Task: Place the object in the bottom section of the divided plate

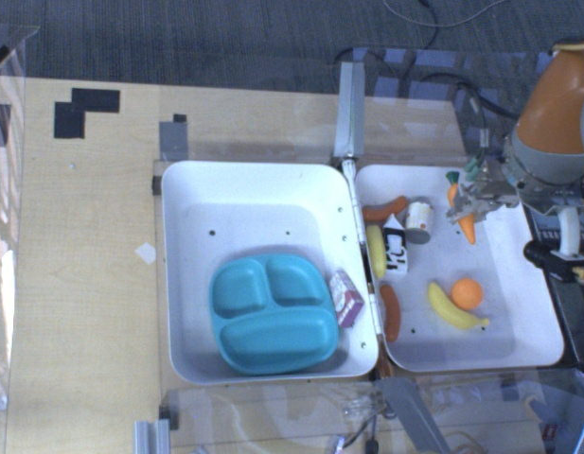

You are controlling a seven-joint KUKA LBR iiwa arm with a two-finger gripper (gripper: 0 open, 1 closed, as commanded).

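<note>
Wooden bench w/ two white bins; arm reaches in at upper right of frame

Gripper (469, 200) sits over the right bin (519, 348), and an orange carrot (468, 227) seems to stand between its fingertips, but whether they're clamped on it I can't tell. Blue divided plate (273, 312) lies in the left bin (183, 253), lower centre of frame, w/ a small purple packet (345, 297) touching its right edge. Other items in the right bin: banana (452, 308), orange ball (468, 293), sausages, a black-and-white carton (394, 248) w/ print too small to read. Carrot looks like a light, stiff, smooth toy; prob best pinched mid-body across its width
</note>
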